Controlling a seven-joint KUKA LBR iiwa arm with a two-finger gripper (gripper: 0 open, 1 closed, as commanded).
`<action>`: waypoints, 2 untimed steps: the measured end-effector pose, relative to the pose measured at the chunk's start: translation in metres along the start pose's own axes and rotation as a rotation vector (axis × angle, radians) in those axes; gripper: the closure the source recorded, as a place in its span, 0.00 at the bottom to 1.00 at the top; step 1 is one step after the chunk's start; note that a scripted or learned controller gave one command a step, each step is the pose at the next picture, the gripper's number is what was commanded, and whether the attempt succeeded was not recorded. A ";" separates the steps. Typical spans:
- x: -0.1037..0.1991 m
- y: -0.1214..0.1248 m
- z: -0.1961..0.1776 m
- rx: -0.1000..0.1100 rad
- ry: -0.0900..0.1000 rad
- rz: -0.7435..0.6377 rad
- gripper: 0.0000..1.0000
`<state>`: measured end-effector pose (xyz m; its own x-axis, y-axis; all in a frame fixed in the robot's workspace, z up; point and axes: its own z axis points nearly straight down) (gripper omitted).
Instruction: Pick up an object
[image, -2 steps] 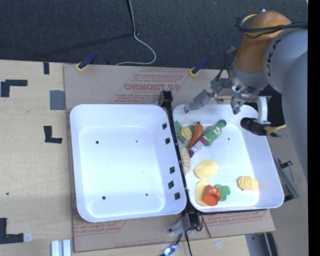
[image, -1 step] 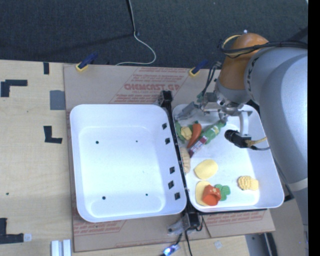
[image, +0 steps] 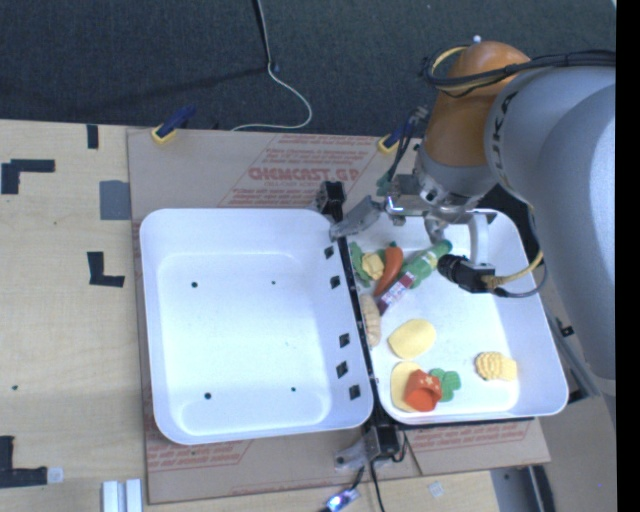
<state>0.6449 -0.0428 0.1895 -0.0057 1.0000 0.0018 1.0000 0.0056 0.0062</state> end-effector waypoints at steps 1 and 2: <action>0.065 -0.007 0.006 0.009 0.001 -0.001 0.00; 0.061 -0.006 -0.004 0.010 -0.001 0.002 1.00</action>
